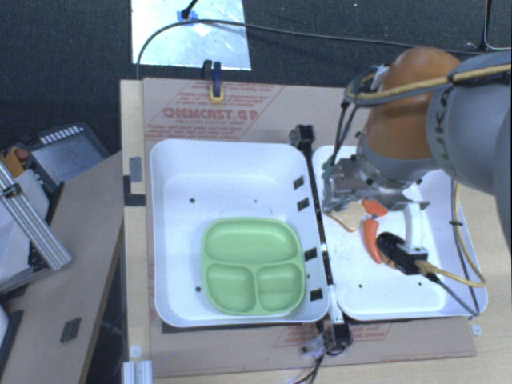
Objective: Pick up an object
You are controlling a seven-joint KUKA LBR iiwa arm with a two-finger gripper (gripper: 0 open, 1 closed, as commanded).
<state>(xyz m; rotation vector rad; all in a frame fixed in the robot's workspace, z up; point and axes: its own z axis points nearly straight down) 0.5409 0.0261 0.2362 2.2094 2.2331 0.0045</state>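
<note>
1. The carrot (pixel 370 242), a slim orange piece, lies flat on the floor of the right bin (pixel 384 298), near the bin's middle and a little toward its left half.
2. Its long axis runs almost straight from the far side of the bin to the near side, leaning only slightly; which end is the tip is too small to tell.
3. Its far end sits close under the gripper (pixel 344 192), beside a second small orange bit (pixel 374 208); whether the two touch is unclear.
4. A tan slab (pixel 344 218) lies just left of the carrot, by the wall the two bins share, partly under the gripper.
5. The arm (pixel 472 134) comes in from the right and bends down over the far half of the right bin, its orange band (pixel 408 94) bulging above the wrist.
6. The gripper points down and somewhat left, low over the tan slab and the carrot's far end.
7. Whether the gripper is spread or clenched cannot be told, and nothing can be seen gripped in it.
8. The left bin (pixel 172 162) holds a green plate (pixel 252 266) with three wells, set in its near half, well apart from the gripper.
9. Both bins rest on a cardboard sheet (pixel 216 110) on the bench.
</note>
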